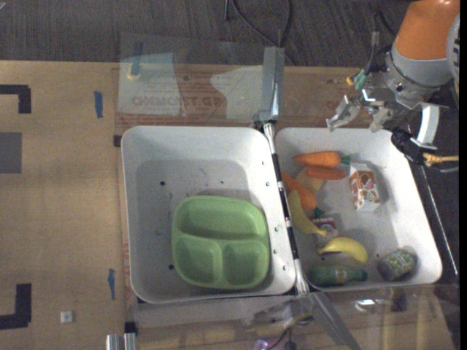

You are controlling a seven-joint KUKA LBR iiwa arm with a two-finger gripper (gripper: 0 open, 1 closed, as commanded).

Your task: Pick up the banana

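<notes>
Carton (365, 189) label unreadable; banana (345, 249) nearby.

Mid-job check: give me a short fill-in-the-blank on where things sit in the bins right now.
1. The green divided tray lies in the ____ bin.
2. The banana lies in the ____ bin.
3. The gripper hangs over the right bin's ____ rim.

Missing words: left; right; far

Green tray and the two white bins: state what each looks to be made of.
Green tray: likely moulded plastic; uniform matte green, rounded compartments, soft sheen. Left bin and right bin: probably thin formed plastic, though coated metal is possible; smooth white walls, rounded corners, faint scuffs and specks on the left bin's floor.
</notes>
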